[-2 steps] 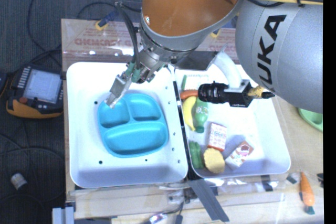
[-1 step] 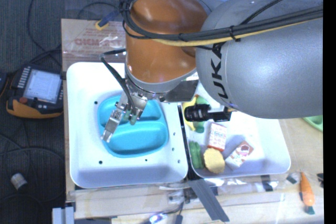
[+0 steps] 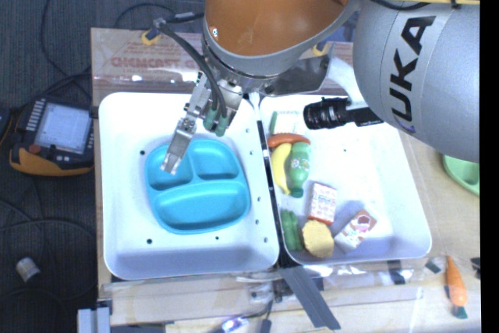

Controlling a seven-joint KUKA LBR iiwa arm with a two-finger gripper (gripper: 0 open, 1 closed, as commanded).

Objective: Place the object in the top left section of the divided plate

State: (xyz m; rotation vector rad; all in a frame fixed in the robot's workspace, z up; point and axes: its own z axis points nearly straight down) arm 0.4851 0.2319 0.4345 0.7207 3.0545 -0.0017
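**Pincer** [image 3: 191, 138]: hangs over the left bin [image 3: 125, 191], its tip low over the plate's top-left section. Whether it is open or closed cannot be told.

**Green object** [image 3: 217, 121]: small and pressed close against the pincer's upper part, above the plate's rear rim. Whether it is gripped cannot be told.

**Divided plate** [image 3: 199, 210]: blue, three sections, lying flat in the left bin directly under the pincer. All three sections show bare blue.

**Right bin** [image 3: 390, 168]: beside the pincer toward the view's right, across the shared bin walls. Contents:
- orange-red piece [image 3: 288, 140], nearest the pincer
- yellow banana-shaped piece [image 3: 278, 165], just below it
- green bottle-like piece [image 3: 299, 168], touching the yellow one
- red-and-white carton [image 3: 322, 203], further toward the near edge
- second small carton [image 3: 357, 226], beside it
- round yellow piece [image 3: 317, 238], at the near wall
- dark green piece [image 3: 290, 227], touching the round yellow one

**Bench, outside the bins**: orange carrot-like item [image 3: 457, 286], well apart from the pincer at the near right corner.
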